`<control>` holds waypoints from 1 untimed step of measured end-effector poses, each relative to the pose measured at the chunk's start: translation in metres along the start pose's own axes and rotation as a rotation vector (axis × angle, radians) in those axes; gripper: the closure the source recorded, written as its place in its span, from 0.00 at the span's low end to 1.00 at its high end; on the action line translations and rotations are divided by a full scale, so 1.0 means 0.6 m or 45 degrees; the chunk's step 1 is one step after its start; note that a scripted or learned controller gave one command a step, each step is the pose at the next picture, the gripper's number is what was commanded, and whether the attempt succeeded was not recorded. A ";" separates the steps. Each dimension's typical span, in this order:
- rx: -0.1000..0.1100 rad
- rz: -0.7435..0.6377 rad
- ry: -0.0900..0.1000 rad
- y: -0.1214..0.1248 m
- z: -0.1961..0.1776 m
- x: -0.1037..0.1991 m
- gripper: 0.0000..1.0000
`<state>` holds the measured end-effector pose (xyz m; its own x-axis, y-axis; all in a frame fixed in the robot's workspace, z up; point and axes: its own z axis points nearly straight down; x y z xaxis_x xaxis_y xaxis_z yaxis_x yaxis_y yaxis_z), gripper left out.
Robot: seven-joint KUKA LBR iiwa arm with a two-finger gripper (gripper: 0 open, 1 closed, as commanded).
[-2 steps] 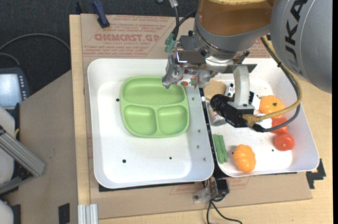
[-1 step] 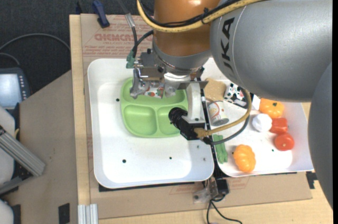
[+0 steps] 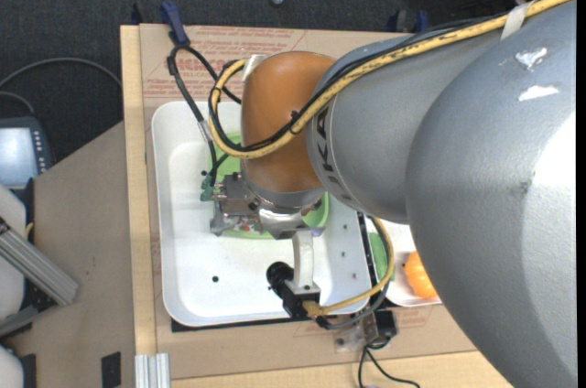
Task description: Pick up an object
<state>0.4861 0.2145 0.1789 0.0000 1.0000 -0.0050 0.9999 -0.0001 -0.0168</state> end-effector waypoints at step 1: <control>-0.026 0.006 0.005 0.067 -0.040 -0.069 1.00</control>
<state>0.5264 0.1730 0.2026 0.0048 1.0000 -0.0011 1.0000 -0.0048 0.0033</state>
